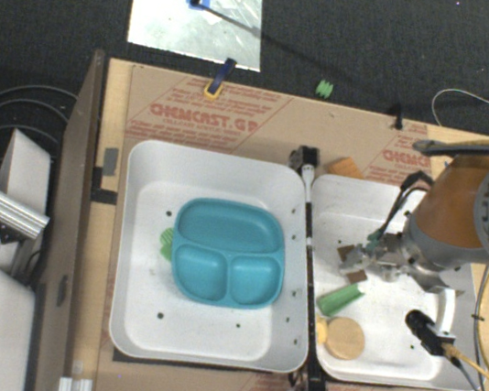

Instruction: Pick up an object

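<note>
The brown cardboard-topped table carries two shallow white plastic bins. The left bin holds a smooth teal three-compartment plate. The grey arm's pincer hangs in the right bin; its opening cannot be told. Near it lie a green wedge-shaped block and a tan round disc.

Left shallow white bin holds the teal three-compartment plastic tray; right shallow white bin holds the green wedge-shaped block, the round tan wooden disc just in front of it, arm's gripper behind both.
</note>
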Controlling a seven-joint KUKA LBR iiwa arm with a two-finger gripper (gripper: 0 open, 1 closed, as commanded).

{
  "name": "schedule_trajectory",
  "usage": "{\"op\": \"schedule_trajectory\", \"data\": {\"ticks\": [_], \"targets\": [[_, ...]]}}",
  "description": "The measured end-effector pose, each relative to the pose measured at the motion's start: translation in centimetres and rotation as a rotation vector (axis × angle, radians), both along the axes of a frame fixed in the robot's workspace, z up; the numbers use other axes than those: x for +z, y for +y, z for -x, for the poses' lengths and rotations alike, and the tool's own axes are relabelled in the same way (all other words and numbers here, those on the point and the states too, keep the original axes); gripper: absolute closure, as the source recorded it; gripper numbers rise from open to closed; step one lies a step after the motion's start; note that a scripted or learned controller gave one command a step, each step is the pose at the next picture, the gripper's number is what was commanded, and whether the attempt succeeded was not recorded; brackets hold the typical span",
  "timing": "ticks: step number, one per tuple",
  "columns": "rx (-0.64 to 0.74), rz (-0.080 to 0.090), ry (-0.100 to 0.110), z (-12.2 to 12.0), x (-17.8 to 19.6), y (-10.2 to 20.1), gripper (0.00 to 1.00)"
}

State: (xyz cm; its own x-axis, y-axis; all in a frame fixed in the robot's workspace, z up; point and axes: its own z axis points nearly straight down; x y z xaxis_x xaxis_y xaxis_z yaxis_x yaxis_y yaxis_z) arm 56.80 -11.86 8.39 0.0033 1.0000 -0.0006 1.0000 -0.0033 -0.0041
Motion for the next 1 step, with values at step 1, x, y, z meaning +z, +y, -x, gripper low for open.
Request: {"op": "schedule_trajectory", "data": {"ticks": [1], "targets": [[0.005,0.0,-0.008,-0.42,1.17,0.26,1.0]]}}
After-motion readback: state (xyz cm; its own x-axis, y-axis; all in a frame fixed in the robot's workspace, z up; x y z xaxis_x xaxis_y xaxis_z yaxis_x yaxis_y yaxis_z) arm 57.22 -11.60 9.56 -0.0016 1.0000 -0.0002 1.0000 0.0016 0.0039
